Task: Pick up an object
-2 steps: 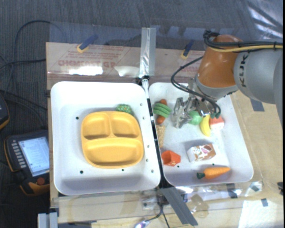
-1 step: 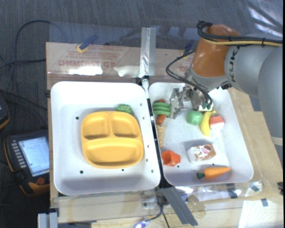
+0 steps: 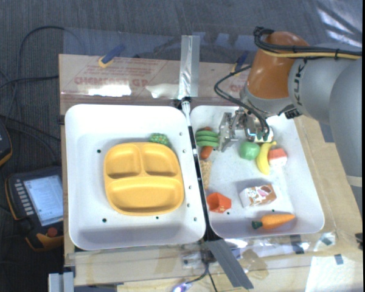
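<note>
Gripper (image 3: 240, 129) hangs low over the far part of the right bin (image 3: 310, 181), close to the green item (image 3: 207, 139) and the green ball (image 3: 249, 150); whether it is released or clenched cannot be told. Just right of the ball lie a banana (image 3: 264, 159) and a red-and-white piece (image 3: 278, 156). Nearer sit an orange block (image 3: 218, 202), a packet (image 3: 258, 195) and a carrot (image 3: 274, 221). A yellow tray (image 3: 143, 177) rests in the left bin (image 3: 85, 163).
</note>
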Controlling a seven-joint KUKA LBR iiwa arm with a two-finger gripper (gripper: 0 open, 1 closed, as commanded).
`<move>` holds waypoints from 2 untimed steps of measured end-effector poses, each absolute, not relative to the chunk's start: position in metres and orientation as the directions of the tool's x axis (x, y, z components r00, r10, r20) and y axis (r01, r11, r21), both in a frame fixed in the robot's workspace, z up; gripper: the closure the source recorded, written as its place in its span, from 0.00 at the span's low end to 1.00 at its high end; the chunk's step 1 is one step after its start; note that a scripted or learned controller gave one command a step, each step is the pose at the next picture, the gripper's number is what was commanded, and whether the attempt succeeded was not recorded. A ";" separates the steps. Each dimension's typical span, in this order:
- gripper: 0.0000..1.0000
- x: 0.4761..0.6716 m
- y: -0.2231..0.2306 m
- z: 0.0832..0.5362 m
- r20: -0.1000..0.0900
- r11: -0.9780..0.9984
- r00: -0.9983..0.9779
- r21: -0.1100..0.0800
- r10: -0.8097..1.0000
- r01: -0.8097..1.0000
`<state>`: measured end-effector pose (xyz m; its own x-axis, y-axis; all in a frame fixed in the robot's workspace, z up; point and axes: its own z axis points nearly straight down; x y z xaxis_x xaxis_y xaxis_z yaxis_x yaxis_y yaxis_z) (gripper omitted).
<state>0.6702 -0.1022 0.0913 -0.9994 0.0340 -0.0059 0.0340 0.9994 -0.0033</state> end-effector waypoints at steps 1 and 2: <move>1.00 0.649 -0.101 0.092 -0.019 0.981 -0.981 0.002 0.193 0.193; 1.00 0.665 -0.104 0.092 -0.012 0.957 -0.957 -0.001 0.291 0.291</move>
